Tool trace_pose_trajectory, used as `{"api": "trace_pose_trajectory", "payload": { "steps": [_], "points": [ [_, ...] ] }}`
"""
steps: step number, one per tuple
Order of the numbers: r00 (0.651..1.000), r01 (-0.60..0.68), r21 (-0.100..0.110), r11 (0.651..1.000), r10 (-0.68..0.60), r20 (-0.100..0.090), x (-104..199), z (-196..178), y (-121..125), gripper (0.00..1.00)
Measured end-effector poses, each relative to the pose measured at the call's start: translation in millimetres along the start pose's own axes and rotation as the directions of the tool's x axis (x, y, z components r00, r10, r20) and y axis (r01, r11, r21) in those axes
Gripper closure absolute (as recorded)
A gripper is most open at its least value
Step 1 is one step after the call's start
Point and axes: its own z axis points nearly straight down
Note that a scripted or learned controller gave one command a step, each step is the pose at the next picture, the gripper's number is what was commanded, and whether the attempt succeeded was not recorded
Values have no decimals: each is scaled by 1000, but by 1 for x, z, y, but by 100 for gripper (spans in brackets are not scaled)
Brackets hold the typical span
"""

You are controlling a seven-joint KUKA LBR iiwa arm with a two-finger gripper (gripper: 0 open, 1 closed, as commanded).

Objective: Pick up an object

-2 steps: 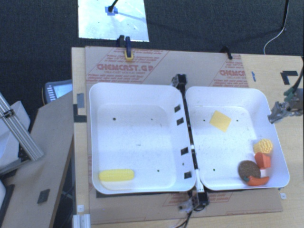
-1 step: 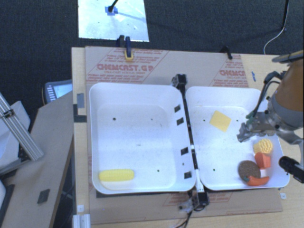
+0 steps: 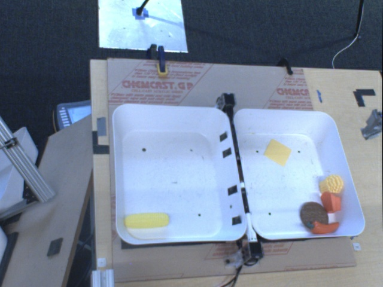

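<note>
Two shallow white bins sit side by side on the bench, the left bin (image 3: 179,172) and the right bin (image 3: 281,187) touching along a seam that runs near to far. Nearest, in the near-left corner of the left bin, lies a long yellow piece (image 3: 146,220), flat on the floor with its long axis running left to right, about parallel to the near wall and just beside it (both ends look rounded, so no tip can be told from a tail). In the near-right corner of the right bin a small cluster is packed together: a red-orange strip (image 3: 327,227) nearest, a brown round disc (image 3: 311,213) touching it on the left, an orange block (image 3: 331,201) behind, and a knobbly yellow lump (image 3: 332,184) farthest. Farther in, well apart from the cluster, a flat yellow square (image 3: 277,152) lies turned corner-on like a diamond. At the right edge, beyond the right bin, the grey gripper (image 3: 372,124) is over bare bench, gripping nothing; whether it is open or closed cannot be told. Farthest, a shiny metal sheet (image 3: 142,17) lies on the dark floor.
</note>
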Motion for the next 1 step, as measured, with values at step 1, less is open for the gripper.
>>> {"api": "trace_pose_trajectory", "payload": {
  "steps": [1],
  "points": [
    [1000,11,32,999,-10,-14,60,160,-10,100]
  ]
}}
